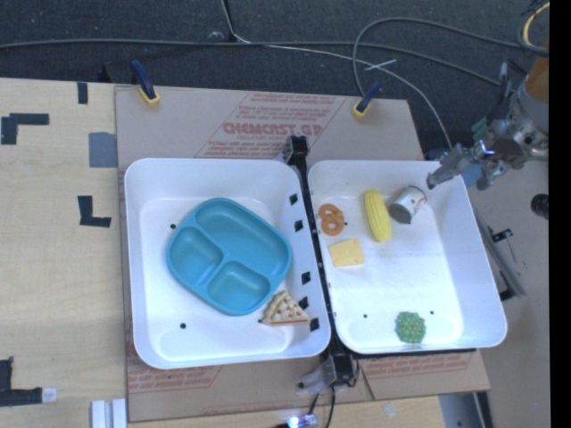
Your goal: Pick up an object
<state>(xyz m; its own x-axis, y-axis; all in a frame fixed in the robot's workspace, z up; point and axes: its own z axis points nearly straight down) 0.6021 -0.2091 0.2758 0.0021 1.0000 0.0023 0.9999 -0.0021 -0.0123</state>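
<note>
Beyond the upper right corner of the right-hand shallow white bin point(486, 319), the grey two-finger gripper point(443, 175) hangs off the arm's wrist, its dark tip just over the bin's rim. How it is set cannot be told from this slant, and nothing shows in its hold. Nearest to it, just inside that bin's rim, lies one small grey-and-white tin can point(408, 205), tipped on its side, with a red mark on its lower face.

Five things lie in the right-hand bin, one of each. Just left of the can is a yellow plastic corn cob point(377, 215), lying lengthwise up and down the bin. Left of the cob, near the bin's left wall, sits a small brown pretzel point(331, 218). Below the pretzel and the cob rests a flat yellow square of toy cheese point(347, 253). Well apart from these, close to the bin's lower rim, is a green bushy broccoli floret point(410, 327).

Touching the right-hand bin along its left wall stands the second shallow white bin point(143, 181). It holds two things: one blue plastic plate with three compartments point(229, 255), laid at a tilt across the middle, and one triangular toy pizza slice point(285, 310), just beside the plate's lower right edge, near the wall shared with the right-hand bin.
</note>
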